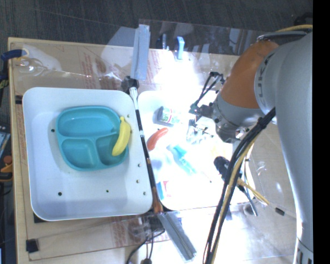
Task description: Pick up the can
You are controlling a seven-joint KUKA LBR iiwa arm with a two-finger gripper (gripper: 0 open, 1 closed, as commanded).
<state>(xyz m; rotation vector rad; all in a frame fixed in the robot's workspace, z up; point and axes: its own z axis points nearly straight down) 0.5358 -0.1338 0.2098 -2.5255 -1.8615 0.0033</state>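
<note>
- Two white bins on the table (60, 65). Left bin (44, 191) holds a teal divided tray (88, 136) with a banana (121, 136) on the tray's right edge.
- Right bin (176, 199) is badly overexposed, so detail is washed out.
- Can (165, 115) sits in the far-left part of the right bin, near the wall shared with the left bin. It looks to be lying on its side with one round end facing the camera, long axis roughly left-right with a slight tilt. Glare makes this a guess.
- Just near of the can: a red sausage-like item (157, 138). Further right and nearer: a teal bottle-like item (182, 159). Both apart from the can.
- Arm comes in from the right, orange band visible. Pincer (201, 126) hangs over the middle of the right bin, right of the can, not touching it.
- Pincer open or closed: cannot tell, glare hides it. Nothing visibly held.
- Step in hand, judged: approach. The can is not yet grasped.
- To do it well: move left and slightly far until centred over the can, turn the wrist so the close runs across the can's long axis, then descend straight.
- Watch the bin wall on the can's left and the red item on its near side. A can on its side may roll if nudged off-centre.
</note>
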